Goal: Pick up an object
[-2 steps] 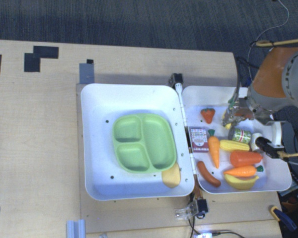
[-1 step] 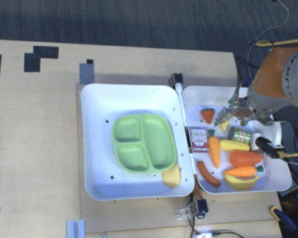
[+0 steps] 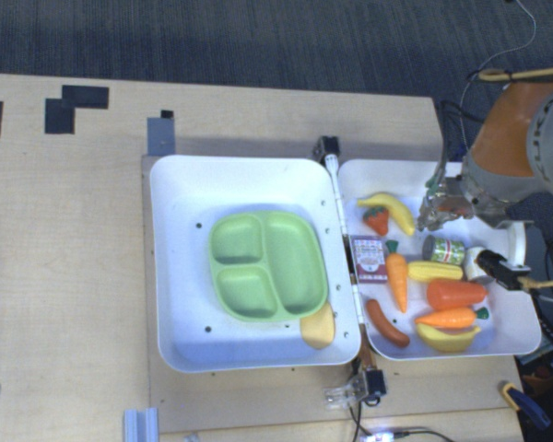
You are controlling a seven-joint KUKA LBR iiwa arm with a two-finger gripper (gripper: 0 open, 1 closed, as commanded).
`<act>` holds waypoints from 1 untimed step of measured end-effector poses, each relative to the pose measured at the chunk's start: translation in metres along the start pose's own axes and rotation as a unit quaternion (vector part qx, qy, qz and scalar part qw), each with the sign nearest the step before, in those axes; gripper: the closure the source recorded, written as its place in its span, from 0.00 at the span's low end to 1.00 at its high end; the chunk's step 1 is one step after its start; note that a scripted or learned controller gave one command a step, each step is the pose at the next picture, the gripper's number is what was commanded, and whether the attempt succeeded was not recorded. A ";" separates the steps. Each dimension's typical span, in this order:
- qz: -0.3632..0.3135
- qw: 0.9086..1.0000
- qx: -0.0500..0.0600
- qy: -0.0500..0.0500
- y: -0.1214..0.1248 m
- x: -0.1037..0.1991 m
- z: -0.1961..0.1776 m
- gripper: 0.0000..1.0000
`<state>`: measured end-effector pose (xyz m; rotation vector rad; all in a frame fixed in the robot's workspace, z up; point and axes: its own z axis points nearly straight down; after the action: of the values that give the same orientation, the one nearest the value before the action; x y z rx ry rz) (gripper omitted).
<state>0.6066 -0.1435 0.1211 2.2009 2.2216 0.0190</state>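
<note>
The right bin holds several toy foods: a yellow banana, a small red fruit, a red box, an upright carrot, a brown sausage, a small can, a yellow stick, a red pepper, an orange carrot and a yellow fruit. My gripper hangs over the bin's upper right part, just above the can and to the right of the banana. Nothing shows in its grasp.
The left bin carries a green divided plate, with a yellow wedge at the plate's lower right corner. The arm's grey body and orange band cover the right bin's far right corner. Cables run along the bench's right side.
</note>
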 end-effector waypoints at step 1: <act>0.000 1.000 0.000 0.000 0.000 0.000 0.000 0.00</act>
<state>0.6065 -0.1435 0.1210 2.2008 2.2221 0.0186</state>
